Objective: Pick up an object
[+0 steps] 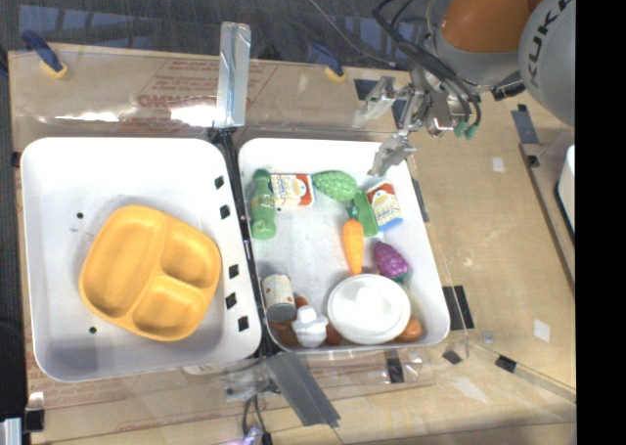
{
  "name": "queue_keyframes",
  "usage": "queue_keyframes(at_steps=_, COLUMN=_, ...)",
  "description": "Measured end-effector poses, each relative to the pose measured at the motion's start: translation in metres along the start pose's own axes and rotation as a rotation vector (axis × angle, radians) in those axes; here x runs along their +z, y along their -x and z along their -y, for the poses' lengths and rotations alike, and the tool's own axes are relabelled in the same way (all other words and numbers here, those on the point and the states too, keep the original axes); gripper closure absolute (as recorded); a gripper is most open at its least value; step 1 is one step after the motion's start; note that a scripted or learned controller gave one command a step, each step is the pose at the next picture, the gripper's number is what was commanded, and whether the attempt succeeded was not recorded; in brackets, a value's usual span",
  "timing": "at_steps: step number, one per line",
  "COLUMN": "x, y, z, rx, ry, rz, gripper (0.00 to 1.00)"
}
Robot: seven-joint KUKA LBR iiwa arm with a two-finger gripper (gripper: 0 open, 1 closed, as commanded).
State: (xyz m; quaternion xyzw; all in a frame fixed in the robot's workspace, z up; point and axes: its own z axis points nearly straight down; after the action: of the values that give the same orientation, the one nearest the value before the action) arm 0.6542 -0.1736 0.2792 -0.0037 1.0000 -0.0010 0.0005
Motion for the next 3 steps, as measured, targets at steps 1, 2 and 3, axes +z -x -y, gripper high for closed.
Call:
queue_keyframes(at_steps=1, x=0.188, y=-0.022, z=0.006, rx=0.073, ry=0.002, rz=-0.002, gripper=0.0)
queue_keyframes(at_steps=2, x=0.168, y=-0.079, z=0.035, rx=0.361, ry=0.002, rz=-0.001, gripper=0.0)
queue_keyframes(at_steps=3, x=0.187, y=-0.069, z=-0.003, rx=0.407, ry=0.004, rz=-0.004, gripper=0.0)
